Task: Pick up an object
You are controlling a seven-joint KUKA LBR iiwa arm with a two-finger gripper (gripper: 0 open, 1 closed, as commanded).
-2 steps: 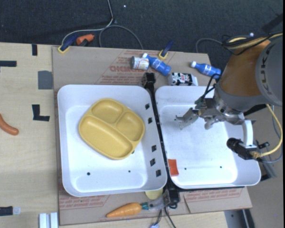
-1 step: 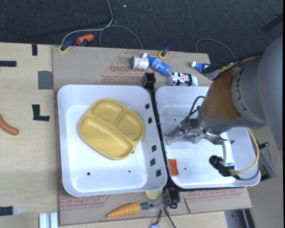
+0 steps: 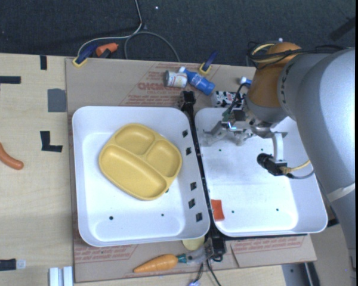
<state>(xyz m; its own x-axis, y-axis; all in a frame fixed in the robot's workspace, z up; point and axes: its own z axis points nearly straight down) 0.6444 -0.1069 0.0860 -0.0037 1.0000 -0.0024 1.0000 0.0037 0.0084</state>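
My arm reaches in from the right, and my gripper (image 3: 230,126) is low over the far left corner of the right bin (image 3: 298,216). I cannot tell how my jaws stand; the metal around them is a tangle of grey parts and cables. Nothing shows between them, so I judge the pick not yet made: all of it is left to do.

The nearest candidate in my bin is a small, flat orange-red block (image 3: 216,209) lying by the near left wall, well apart from my gripper. It looks rigid and square-edged. The bin floor is smooth, glossy white plastic with rounded corners and a few dark spots.

In the left bin (image 3: 83,177) lies a yellow divided plate (image 3: 141,159), matte plastic, with three shallow compartments and soft rounded edges; broad and hard to pinch except at the rim.

Outside the bins, on the table (image 3: 24,219), a toy carrot (image 3: 157,263) rests near the front edge, a sausage-shaped toy (image 3: 8,155) lies far left, and a white and blue bottle (image 3: 190,80) lies on its side behind the bins.
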